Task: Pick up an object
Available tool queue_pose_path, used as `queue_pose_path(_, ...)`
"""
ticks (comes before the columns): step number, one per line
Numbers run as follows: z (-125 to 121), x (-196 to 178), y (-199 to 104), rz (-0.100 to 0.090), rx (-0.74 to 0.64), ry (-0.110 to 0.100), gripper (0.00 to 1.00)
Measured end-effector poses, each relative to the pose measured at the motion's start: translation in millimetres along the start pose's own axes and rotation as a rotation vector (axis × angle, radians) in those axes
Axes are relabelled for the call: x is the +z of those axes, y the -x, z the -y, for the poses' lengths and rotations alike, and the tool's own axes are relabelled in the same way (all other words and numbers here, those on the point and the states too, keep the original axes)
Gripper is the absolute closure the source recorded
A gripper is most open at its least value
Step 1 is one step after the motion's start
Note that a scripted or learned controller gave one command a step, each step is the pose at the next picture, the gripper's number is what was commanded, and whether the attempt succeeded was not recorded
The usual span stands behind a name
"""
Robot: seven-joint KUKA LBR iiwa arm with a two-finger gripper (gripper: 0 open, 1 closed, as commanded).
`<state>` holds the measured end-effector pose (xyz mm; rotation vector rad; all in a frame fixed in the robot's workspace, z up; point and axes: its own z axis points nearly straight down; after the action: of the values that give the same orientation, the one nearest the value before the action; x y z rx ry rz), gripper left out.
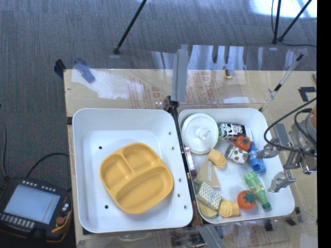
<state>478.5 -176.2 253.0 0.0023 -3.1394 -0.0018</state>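
The right bin [258, 117] holds several small toys: a white round lid [200, 132], a black-and-white carton [231, 130], a blue bottle [254, 159], a green bottle [257, 188], a red tomato [246, 199] and a corn cob [228, 208]. My gripper [274, 166] hangs over the bin's right rim, just right of the blue and green bottles. It is open, one fingertip [267, 151] near the blue bottle and the other lower down, with nothing between them.
A yellow divided plate [136, 176] lies in the left bin [88, 123]. A yellow wedge [217, 158], a small printed carton [236, 155] and a patterned packet [209, 195] crowd the right bin's middle. A teach pendant [33, 205] sits on the floor at lower left.
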Motion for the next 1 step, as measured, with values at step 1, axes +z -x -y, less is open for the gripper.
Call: queue_pose_path(1, 2.5, 147.6, 16.4, -0.009, 0.089, 0.003, 0.0)
